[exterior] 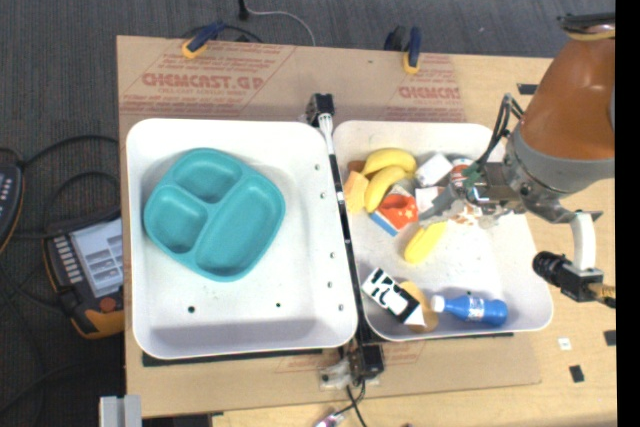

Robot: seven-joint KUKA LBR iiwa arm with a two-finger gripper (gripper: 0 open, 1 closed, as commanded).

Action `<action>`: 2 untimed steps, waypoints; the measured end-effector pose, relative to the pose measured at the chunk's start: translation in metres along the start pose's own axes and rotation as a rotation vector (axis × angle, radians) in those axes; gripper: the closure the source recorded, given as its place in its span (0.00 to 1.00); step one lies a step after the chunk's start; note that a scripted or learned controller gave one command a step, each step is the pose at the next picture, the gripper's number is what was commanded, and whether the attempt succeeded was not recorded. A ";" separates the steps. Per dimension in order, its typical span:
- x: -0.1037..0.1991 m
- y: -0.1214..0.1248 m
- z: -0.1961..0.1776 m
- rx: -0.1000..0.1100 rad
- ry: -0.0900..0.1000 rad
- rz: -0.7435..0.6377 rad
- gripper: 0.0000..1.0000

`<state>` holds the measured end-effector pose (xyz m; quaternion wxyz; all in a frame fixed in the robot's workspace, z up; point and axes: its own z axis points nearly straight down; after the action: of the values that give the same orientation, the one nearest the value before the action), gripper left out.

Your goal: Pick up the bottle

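- I see the bottle (472, 308) lying flat at five o'clock in the right bin (535, 310).
- My tool (462, 197) hovers mid-bin, near the bananas (385, 173); open or closed, I cannot tell.
- Left bin (300, 315) holds a teal plate (212, 213).

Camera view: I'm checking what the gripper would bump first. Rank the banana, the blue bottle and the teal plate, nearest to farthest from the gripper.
Measured from the gripper:
1. Banana, just beside it in the right bin.
2. Blue bottle, lying at that bin's near edge.
3. Teal plate, across in the left bin.
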<state>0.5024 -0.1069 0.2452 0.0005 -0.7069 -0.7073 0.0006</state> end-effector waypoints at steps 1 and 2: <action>-0.034 -0.019 0.048 0.001 0.000 0.106 0.00; -0.064 -0.020 0.148 0.002 0.001 0.138 0.00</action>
<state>0.4825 -0.1708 0.0969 0.0016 -0.7540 -0.6569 0.0011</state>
